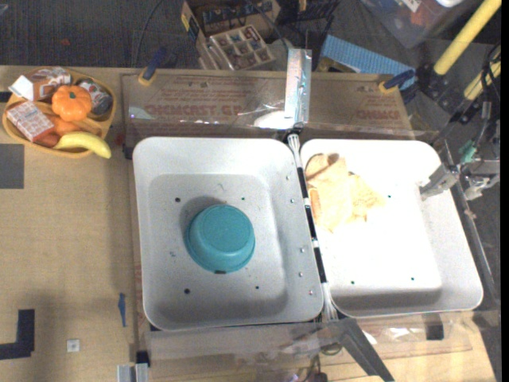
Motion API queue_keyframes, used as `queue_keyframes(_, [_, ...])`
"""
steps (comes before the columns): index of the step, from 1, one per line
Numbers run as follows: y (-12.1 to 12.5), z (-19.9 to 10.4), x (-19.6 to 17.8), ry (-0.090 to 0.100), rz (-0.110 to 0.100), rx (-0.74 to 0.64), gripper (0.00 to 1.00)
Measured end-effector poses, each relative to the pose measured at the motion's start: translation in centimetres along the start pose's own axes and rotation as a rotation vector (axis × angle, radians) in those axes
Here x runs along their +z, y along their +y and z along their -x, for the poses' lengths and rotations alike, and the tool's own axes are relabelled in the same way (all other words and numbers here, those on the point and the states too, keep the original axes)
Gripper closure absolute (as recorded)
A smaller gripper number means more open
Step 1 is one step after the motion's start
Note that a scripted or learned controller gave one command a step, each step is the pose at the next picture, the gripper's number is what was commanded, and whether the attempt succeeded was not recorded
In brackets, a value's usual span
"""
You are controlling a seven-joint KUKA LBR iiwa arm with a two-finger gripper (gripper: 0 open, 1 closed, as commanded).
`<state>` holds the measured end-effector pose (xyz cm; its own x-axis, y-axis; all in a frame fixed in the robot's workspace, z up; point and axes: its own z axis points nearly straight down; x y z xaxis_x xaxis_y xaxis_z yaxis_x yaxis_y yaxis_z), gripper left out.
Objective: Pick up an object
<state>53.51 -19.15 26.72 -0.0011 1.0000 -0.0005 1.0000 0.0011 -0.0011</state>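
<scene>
Even, fairly bright light is falling from overhead on the two white bins [215,153], which are looking slightly washed out. The teal bowl [221,238] is casting only a thin soft shadow. Glare is streaking across the clear plastic sheet [207,111] behind the bins. The floor at the top is lying dim, and the whole picture is looking soft and grainy.

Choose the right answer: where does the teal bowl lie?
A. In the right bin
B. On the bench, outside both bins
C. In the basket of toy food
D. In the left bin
D: the teal bowl lies upside down on the floor of the left bin.
</scene>
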Motion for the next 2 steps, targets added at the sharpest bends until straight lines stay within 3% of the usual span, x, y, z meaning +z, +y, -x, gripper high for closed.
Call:
queue_keyframes(1, [1.2, -2.5, -0.1, 0.000, 0.001, 0.179, 0.00])
queue_keyframes(2, [4.8, -4.3, 17.2, 0.001, 0.000, 0.146, 0.00])
